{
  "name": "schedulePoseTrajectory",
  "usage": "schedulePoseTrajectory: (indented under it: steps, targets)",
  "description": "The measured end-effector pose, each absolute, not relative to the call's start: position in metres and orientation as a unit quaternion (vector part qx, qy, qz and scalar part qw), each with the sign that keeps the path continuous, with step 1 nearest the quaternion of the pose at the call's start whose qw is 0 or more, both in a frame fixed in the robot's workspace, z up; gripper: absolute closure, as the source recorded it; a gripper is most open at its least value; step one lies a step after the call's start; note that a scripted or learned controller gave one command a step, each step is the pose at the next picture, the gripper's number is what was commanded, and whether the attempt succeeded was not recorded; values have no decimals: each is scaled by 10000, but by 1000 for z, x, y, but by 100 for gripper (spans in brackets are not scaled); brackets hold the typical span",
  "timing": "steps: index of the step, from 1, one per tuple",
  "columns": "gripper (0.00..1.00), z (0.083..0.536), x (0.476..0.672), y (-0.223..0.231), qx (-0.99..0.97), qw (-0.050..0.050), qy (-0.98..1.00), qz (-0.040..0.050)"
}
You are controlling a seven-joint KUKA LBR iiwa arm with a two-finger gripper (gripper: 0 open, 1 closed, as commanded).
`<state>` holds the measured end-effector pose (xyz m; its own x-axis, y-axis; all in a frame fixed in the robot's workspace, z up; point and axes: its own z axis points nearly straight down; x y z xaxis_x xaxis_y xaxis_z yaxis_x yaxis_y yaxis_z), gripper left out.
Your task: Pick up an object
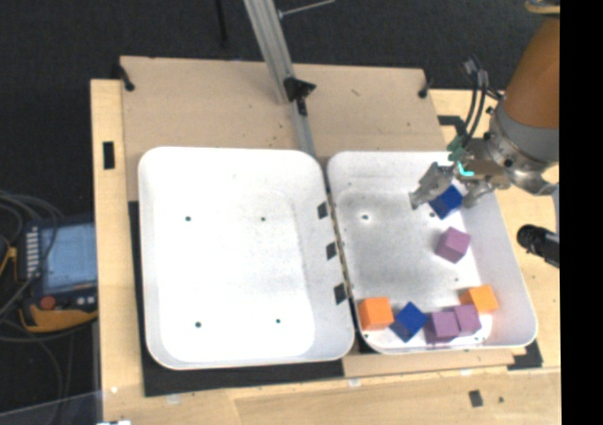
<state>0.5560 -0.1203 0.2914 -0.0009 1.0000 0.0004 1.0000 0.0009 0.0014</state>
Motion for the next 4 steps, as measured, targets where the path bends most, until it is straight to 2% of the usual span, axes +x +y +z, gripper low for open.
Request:
schedulePoseTrajectory:
  steps: [2, 3, 4]
  targets:
    - [0, 207, 554, -121, 7078, -12, 7064, -20]
    - [0, 159, 544, -121, 7075, -12, 7067, -18]
    - [100, 172, 547, -121, 7099, 16, 7043, 17]
